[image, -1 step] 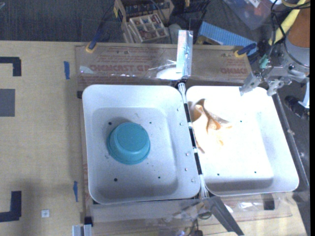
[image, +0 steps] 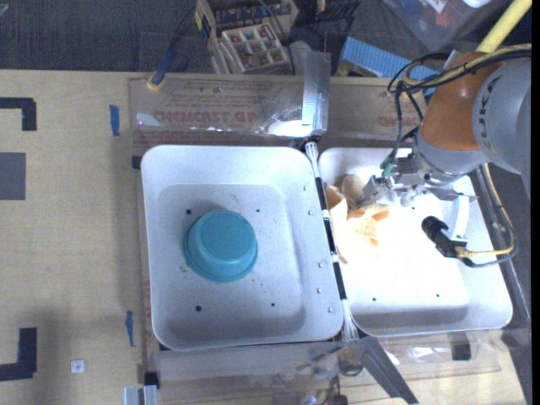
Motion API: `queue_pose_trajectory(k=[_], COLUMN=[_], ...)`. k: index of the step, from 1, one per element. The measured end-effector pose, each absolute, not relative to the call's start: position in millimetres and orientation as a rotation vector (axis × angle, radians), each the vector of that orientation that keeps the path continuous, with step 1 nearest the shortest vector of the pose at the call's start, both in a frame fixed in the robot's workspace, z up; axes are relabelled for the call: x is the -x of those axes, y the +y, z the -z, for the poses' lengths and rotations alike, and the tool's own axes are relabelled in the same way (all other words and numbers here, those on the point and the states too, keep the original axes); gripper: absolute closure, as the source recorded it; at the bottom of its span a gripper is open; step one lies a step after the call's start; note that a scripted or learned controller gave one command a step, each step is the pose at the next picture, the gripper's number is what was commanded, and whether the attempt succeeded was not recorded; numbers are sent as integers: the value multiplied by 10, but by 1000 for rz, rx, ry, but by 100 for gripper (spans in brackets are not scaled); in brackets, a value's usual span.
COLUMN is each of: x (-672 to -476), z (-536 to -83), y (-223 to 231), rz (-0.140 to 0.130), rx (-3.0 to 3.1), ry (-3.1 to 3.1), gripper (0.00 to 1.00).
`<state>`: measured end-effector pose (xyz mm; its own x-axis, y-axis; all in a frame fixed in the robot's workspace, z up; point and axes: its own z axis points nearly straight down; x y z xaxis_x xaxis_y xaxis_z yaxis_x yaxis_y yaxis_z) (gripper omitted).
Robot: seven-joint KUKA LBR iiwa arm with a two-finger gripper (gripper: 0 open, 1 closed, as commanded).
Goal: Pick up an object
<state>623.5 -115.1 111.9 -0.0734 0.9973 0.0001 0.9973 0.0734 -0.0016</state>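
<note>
We hover our hand (image: pixel 381 186) over the orange pieces (image: pixel 369 218) in the right bin (image: pixel 422 306); its grip state we cannot tell; next, we judge, a descent.

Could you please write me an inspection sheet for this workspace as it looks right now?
Surface: wooden bench carrying two shallow white bins side by side, left bin and right bin.
Job's things: blue bowl upside down in the left bin; small orange and tan pieces in the right bin near its left wall.
Clutter: nothing seen inside the bins beyond those things.
Grippers: gripper low over the right bin's upper part, next to the orange and tan pieces; too washed out to tell a grasp.
Cables: yellow and black cables looping by the wrist over the right bin.
Surroundings: boxes and a blue item beyond the bench; blue tape marks on the bench.
</note>
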Motion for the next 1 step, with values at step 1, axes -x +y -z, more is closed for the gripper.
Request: queue_pose_trajectory(k=[1], x=[-6234], z=[-1118], y=[-1153], rz=[-2], rx=[2138], ry=[-2300], gripper=[0])
